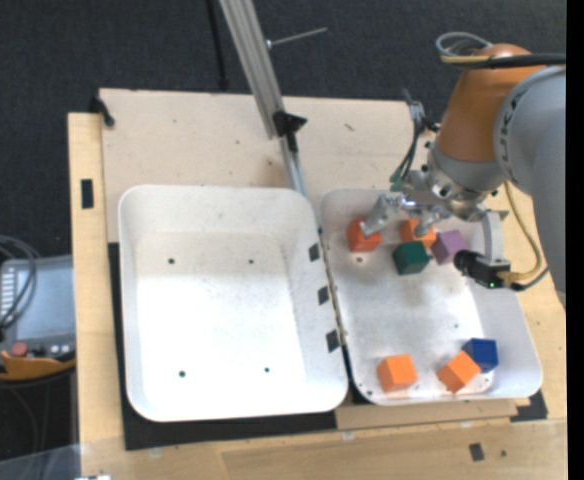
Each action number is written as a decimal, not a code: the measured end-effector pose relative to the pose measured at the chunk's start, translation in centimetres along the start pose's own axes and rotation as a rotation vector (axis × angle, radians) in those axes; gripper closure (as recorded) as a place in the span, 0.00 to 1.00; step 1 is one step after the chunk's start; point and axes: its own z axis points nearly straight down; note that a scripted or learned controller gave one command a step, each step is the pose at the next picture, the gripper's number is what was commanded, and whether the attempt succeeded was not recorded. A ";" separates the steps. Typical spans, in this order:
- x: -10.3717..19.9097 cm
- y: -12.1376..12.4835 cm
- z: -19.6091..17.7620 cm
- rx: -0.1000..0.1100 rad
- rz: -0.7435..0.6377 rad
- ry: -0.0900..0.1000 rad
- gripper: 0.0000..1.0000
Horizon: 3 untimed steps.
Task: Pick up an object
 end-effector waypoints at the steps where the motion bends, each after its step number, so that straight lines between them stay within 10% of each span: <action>1: 0.5 0.7 4.9 -0.023 -0.004 -0.007 0.00; 2: 0.6 0.2 4.3 0.000 -0.001 0.002 1.00; 3: 0.2 -0.2 -2.0 -0.012 0.004 0.002 1.00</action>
